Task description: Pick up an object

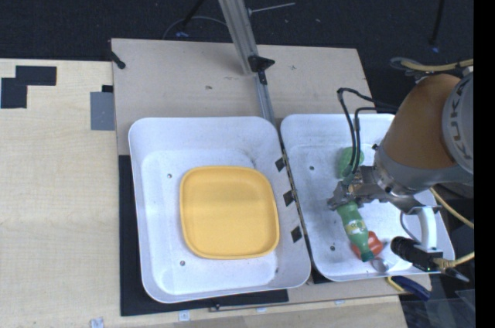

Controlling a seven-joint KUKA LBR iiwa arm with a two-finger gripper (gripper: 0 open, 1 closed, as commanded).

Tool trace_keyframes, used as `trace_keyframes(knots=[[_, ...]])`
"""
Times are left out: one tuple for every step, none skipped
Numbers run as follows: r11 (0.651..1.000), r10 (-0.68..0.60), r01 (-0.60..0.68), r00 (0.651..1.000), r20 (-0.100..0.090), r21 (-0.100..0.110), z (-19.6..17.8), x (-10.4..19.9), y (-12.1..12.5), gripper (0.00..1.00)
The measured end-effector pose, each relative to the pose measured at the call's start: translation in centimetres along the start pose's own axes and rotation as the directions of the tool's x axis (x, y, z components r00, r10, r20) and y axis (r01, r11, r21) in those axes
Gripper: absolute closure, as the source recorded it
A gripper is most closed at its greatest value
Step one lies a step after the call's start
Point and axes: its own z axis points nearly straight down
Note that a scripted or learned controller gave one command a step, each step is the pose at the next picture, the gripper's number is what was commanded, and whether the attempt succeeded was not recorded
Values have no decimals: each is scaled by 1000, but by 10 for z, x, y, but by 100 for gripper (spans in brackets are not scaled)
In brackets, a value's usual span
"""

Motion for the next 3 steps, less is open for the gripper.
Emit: trace_keyframes(knots=[[1000, 1, -1, 1000, 0, 1, -44, -7, 3, 100], [1000, 1, -1, 1000, 0, 3, -74, -7, 4, 100], [1000, -3, 3, 1000, -1, 5, -82, 40, 26, 100]])
